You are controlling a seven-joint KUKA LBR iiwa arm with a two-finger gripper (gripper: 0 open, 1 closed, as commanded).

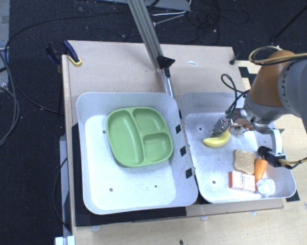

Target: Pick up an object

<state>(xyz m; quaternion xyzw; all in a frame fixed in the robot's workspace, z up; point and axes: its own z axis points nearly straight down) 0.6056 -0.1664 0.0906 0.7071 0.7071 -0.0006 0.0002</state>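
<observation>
Gripper (224, 128): low in right bin (199, 184), just above banana (217, 140) (perhaps touching); finger spread unclear.
Divided plate (140, 136): left bin (94, 180).

arm (283, 88): reaching in from right | hand (226, 127): low

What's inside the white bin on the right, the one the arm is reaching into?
In the right bin: a banana beside the gripper, a bread slice, a carrot, a small carton and something white. The arm covers the far corner.
</observation>
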